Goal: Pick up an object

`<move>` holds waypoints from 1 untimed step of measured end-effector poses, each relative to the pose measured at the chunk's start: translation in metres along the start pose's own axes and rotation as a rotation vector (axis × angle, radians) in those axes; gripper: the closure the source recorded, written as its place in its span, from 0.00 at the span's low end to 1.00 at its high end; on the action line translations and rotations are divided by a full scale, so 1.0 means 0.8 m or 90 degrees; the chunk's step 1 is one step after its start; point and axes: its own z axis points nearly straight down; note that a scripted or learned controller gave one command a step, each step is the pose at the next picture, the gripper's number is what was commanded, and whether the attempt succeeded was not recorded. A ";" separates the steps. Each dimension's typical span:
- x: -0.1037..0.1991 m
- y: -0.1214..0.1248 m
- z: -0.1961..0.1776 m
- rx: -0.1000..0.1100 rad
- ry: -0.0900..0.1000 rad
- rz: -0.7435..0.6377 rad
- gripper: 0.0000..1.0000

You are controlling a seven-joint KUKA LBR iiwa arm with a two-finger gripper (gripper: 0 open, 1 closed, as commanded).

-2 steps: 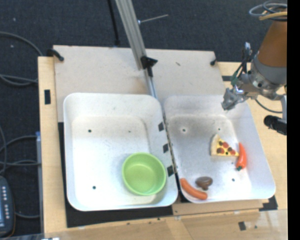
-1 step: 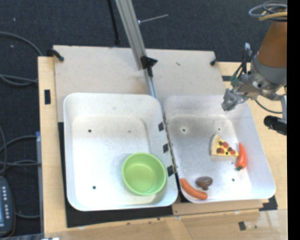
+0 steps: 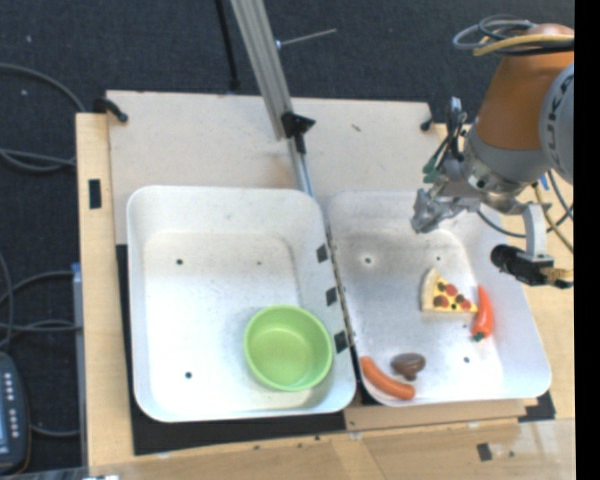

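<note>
You are looking at a green bowl (image 3: pixel 288 346) sitting in the left bin (image 3: pixel 170 228), while the right bin (image 3: pixel 380 258) is holding a sausage (image 3: pixel 387 378), a brown lump (image 3: pixel 409 365), a pizza slice (image 3: pixel 446 294) and a carrot (image 3: pixel 483 313). The gripper (image 3: pixel 427 214) is hovering over the right bin's far end, carrying nothing; you cannot tell its opening. The pizza slice is lying nearest, just toward the camera and slightly right of it.
</note>
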 end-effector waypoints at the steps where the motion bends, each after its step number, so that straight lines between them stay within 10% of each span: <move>1: 0.066 -0.016 -0.016 -0.001 0.002 -0.002 1.00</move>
